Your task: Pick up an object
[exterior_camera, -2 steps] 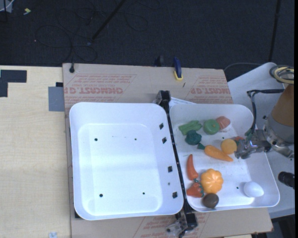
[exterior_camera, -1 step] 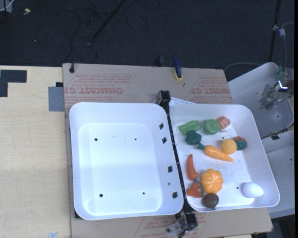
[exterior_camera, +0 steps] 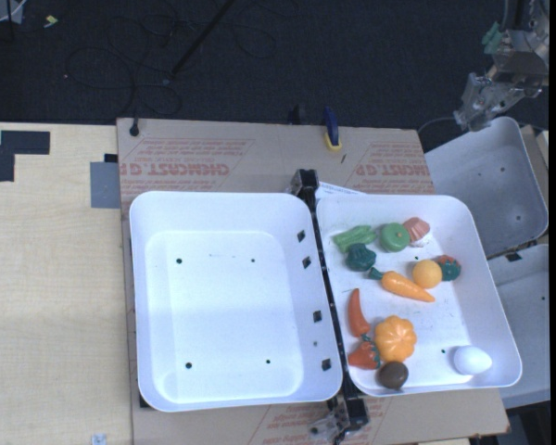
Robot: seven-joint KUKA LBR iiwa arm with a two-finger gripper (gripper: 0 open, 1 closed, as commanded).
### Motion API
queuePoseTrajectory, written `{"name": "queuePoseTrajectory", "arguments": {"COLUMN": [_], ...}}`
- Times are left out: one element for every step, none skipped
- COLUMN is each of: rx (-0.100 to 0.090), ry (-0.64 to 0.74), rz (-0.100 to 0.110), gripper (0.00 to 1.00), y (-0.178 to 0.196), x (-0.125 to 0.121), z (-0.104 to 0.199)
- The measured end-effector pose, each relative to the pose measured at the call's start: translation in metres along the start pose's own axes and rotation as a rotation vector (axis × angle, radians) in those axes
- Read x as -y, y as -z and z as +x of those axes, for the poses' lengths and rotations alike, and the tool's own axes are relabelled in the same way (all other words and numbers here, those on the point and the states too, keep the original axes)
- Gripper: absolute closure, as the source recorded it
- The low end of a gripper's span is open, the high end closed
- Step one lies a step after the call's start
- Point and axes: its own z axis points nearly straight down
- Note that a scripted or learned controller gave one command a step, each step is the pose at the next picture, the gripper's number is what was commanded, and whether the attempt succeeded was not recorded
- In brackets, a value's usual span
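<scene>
Brown ball (exterior_camera: 393,375) and egg (exterior_camera: 470,360) sit at the near rim of the right bin (exterior_camera: 486,248), the spots farthest from the jaws. Gripper (exterior_camera: 489,89) hangs high at the far right, off beyond the bin's far corner, over a grey plate (exterior_camera: 500,184); nothing is between its fingers that I can see, and whether the jaws are spread or pressed together I cannot tell. Judged step: pre-approach, no target engaged yet. All candidates lie in the right bin, below and toward the camera from the jaws: pink piece (exterior_camera: 416,229) and green round (exterior_camera: 395,237) closest to them, then green pod (exterior_camera: 352,237), broccoli (exterior_camera: 360,258), orange (exterior_camera: 427,273) touching a small red-green piece (exterior_camera: 448,268), carrot (exterior_camera: 408,286); further on chili (exterior_camera: 357,312), pumpkin (exterior_camera: 395,337), with a red piece (exterior_camera: 364,354) tucked against it. Next move calls for travel over the bin, then a straight descent on one item. Egg looks the easiest pick: well apart from the rest, open floor on its jaw-facing side, though near the rim corner. Pumpkin cluster is crowded, fingers would likely bump neighbours. Pieces by the far wall leave little room on that side. Left bin (exterior_camera: 167,248) is past the divider (exterior_camera: 313,276), well apart from the jaws.
</scene>
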Motion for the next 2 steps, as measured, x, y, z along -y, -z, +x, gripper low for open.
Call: {"name": "queuePoseTrajectory", "arguments": {"rx": [-0.001,-0.003], "ry": [0.0,-0.006], "rz": [0.003,0.018], "gripper": [1.0,1.0], "y": [0.087,-0.156], "x": [-0.003,0.015], "z": [0.001,0.01]}}
